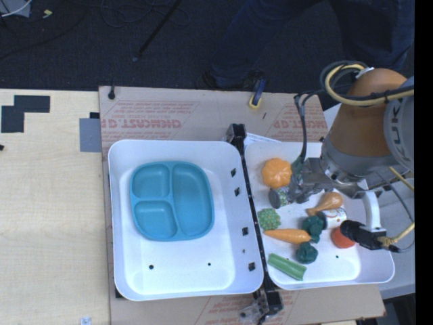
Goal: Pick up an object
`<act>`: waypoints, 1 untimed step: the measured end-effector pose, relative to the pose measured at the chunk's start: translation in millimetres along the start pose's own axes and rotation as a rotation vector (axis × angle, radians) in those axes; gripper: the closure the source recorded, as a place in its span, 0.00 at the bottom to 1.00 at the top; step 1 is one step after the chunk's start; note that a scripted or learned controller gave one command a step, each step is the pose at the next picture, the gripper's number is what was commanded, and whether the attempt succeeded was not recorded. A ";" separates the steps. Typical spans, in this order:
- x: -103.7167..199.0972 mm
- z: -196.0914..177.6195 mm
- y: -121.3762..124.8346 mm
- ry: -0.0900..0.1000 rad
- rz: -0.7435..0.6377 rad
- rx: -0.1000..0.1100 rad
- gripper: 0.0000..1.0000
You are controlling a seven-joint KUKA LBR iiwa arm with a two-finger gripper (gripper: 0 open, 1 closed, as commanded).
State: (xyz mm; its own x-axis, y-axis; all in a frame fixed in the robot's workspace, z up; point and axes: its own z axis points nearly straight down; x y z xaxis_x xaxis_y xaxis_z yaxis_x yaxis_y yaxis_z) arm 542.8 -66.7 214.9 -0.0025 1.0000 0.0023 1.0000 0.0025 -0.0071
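So far nothing looks lifted: the pincer [295,191] sits low in the right bin [379,273], beside a small grey piece [277,198] just below the orange fruit [277,172]; whether it grips anything cannot be told. Toward 6 o'clock from it lie a broccoli floret [268,218], carrot [288,235] and green pod [287,266]. The left bin [122,249] holds a blue divided plate [171,200].

The grey two-finger gripper [298,191] stands in the right-hand shallow white bin [379,273]. The round orange plastic fruit [277,172] lies just to the view's left of its jaws. The bumpy green plastic broccoli [268,218] and the long orange plastic carrot [287,235] lie nearer the camera than the jaws. Well to their left, the blue three-compartment plastic plate [171,200] lies in the left-hand shallow white bin [135,276].
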 end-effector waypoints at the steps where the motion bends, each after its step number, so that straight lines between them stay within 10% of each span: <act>1: 22.5 -3.7 -35.2 0.000 0.000 0.000 1.00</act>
State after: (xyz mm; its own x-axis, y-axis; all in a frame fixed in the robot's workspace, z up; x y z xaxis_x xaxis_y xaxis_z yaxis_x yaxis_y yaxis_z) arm 507.5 -44.3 218.9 -0.0020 1.0000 0.0019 1.0000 0.0020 -0.0076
